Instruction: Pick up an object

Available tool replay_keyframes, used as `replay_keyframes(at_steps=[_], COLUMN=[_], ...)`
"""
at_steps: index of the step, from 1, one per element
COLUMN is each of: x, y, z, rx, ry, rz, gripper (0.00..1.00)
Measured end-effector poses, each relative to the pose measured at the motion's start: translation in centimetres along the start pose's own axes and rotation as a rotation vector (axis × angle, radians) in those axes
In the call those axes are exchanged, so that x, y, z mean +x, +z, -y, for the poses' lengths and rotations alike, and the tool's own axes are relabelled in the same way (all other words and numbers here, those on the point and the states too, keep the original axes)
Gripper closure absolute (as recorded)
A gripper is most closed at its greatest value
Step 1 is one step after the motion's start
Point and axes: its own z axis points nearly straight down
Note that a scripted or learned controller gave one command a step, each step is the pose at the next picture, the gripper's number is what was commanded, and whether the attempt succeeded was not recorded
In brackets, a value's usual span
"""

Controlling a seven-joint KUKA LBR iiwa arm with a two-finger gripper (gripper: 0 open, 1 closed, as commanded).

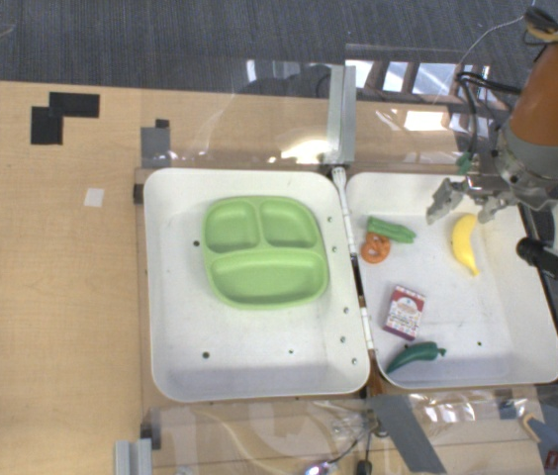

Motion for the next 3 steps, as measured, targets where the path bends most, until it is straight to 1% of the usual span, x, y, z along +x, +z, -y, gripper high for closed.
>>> replay_keyframes(at_steps=[1, 2, 3], x=[-6.9, -6.3, -6.1], y=[4.1, 10.6, 9.3], z=[-1.6, -2.4, -2.6], rx=[-0.001, -0.011, -0.016], ry=[0.145, 0.141, 0.134], rz=[0.001, 0.002, 0.004], gripper=[0.00, 0.00, 1.00])
